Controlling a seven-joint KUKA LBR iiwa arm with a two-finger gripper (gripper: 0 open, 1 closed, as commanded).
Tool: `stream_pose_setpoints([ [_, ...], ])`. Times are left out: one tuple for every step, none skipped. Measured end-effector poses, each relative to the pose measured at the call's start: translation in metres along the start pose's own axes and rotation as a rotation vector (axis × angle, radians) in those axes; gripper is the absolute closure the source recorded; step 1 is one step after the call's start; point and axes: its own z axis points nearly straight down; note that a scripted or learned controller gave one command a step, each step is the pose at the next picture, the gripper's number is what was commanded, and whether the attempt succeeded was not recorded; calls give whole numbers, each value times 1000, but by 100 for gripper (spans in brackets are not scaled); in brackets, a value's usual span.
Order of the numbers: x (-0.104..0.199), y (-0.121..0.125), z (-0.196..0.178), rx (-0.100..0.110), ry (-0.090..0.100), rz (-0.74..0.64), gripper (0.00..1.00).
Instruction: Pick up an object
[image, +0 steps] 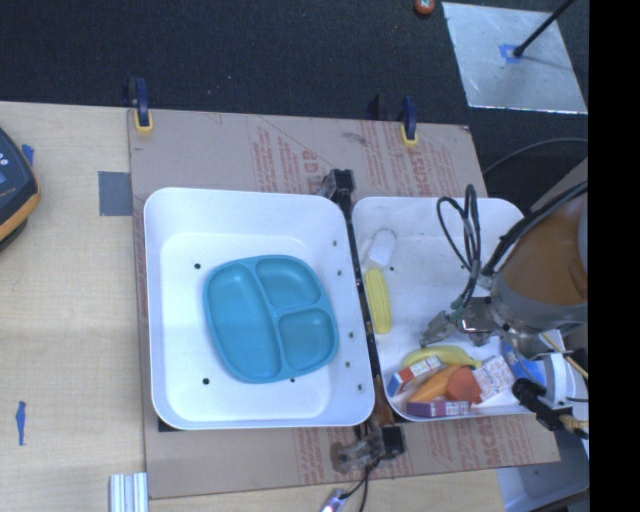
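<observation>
No text can be read with certainty. The cardboard sheet (300, 155) under the bins carries faint red printed lettering, too blurred to make out. A small red-and-white packet (413, 374) and a white wrapper (493, 378), both just below the hand (455, 322), bear print too small to read.

Grey arm (545, 275) enters from right edge, orange band above wrist broad and blurred in foreground. Black cables loop up off wrist, arching left then back down. Wrist angled down and leftward – gripper (440, 328) low at its end, metallic parts pointing left. Gripper small and partly masked by wrist body – nothing visibly between its tips
</observation>
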Motion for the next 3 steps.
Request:
stream_pose_setpoints([
  [9, 126, -1, -2, 1, 1, 0],
  [6, 4, -62, 1, 0, 1, 0],
  [40, 11, 0, 3, 1, -1, 0],
])
